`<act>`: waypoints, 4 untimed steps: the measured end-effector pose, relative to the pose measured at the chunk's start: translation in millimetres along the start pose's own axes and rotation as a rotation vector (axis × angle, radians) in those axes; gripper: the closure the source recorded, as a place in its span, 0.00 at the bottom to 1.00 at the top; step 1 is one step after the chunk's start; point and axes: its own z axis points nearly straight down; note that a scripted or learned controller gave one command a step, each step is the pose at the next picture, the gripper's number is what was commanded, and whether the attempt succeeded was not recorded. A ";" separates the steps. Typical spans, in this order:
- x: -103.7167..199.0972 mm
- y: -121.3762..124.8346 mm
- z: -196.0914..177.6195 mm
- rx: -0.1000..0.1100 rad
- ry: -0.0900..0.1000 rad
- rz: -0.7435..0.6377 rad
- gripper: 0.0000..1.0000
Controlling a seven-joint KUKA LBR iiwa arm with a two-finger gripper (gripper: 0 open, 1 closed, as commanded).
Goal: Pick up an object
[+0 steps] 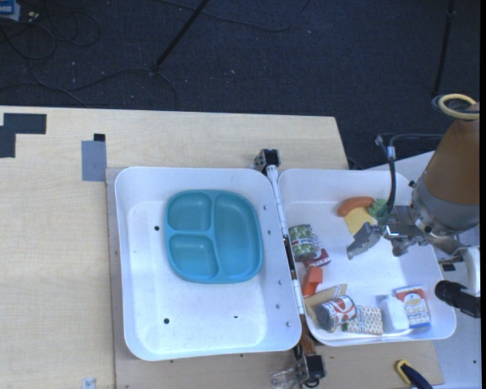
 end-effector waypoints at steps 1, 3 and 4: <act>32.8 35.3 106.8 0.003 0.001 -0.001 0.00; 30.6 133.3 129.7 -0.004 0.000 -0.004 0.00; 45.2 133.3 129.5 -0.003 -0.001 -0.002 0.00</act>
